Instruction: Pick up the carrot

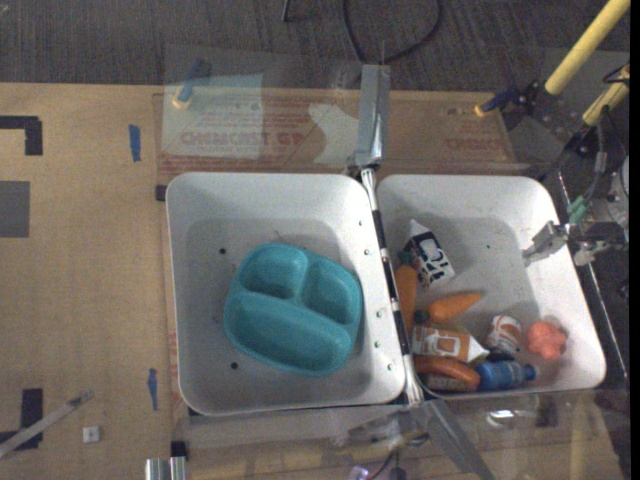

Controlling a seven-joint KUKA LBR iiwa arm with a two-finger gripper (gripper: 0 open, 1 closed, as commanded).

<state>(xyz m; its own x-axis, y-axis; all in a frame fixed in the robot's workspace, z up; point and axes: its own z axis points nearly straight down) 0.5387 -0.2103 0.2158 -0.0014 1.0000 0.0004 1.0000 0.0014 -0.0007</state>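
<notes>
The carrot (455, 305) lies in the right bin (520, 200), just beside the milk carton (429, 253) and a juice box (447, 344). The end effector (545, 242) hovers at the bin's right wall, grip unreadable. Left bin (200, 208) holds a teal tray (292, 309).

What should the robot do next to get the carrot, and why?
Probably move the pincer leftward and a bit toward the bin's front, until it is above the small orange tapered carrot. The pincer is now at the right edge of the right-hand shallow white plastic bin, apart from the carrot, which lies among other toys, close to the orange-and-white juice carton, so it should line up first.
</notes>
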